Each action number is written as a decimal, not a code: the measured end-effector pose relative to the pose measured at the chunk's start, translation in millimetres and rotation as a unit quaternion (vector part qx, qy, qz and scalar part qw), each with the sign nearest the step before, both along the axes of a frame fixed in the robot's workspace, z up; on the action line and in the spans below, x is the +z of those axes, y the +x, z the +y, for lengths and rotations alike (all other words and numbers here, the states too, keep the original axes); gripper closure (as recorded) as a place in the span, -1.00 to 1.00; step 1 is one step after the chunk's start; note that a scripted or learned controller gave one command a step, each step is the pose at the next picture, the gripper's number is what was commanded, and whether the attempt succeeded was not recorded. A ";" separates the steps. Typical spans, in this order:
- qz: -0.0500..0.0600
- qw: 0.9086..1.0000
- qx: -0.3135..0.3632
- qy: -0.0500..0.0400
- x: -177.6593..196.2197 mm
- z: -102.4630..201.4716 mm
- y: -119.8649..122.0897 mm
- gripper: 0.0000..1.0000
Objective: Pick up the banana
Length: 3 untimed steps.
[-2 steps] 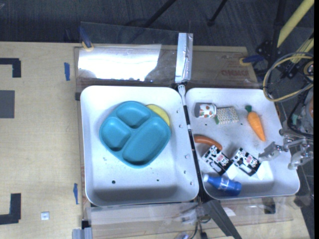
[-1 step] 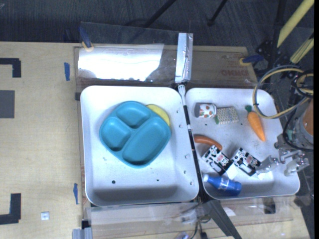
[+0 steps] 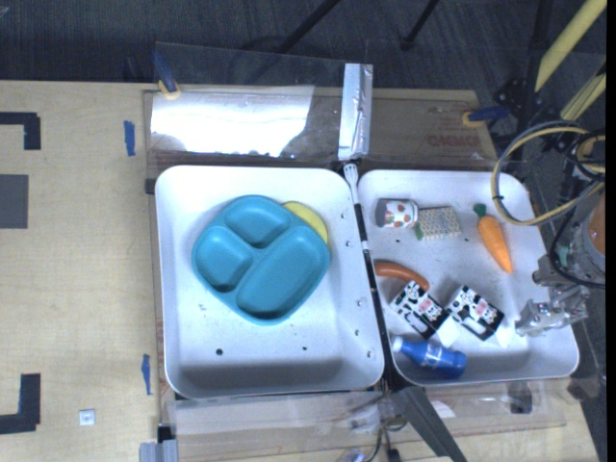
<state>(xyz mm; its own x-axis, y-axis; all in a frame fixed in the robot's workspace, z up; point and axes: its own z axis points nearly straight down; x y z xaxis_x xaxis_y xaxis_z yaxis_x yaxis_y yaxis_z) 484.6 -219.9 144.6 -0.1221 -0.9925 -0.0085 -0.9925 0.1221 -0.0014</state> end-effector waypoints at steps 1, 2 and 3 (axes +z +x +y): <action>-0.001 0.942 0.336 -0.002 -25.3 -1.9 -5.1 1.00; -0.001 0.892 0.452 -0.002 11.9 5.2 23.4 1.00; -0.002 0.811 0.585 -0.003 -58.1 20.8 45.2 1.00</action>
